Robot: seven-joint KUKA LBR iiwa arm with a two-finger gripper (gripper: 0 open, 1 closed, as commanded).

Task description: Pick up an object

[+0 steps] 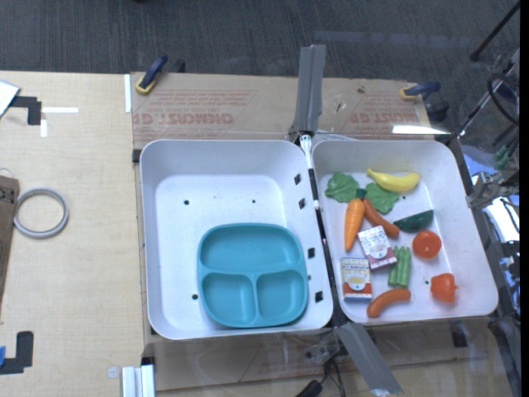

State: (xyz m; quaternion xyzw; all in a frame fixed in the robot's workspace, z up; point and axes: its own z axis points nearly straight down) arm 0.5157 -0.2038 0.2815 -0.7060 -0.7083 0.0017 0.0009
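Bench, left: tape roll [40,212]. Left bin [153,222]: teal divided plate [252,273]. Right bin [469,246]: toy foods, candidates for picking, i.e. carrot [354,223], juice carton [355,277], banana [393,179], sausage [388,302], tomato [426,244], all lying loose. State of my pincer, and objects' position relative to it: cannot tell.

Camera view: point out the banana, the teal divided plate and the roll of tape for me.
banana [394,179], camera view, middle of its yellow body.
teal divided plate [253,240], camera view, on the raised rim between its compartments.
roll of tape [20,227], camera view, lower left of its grey ring.
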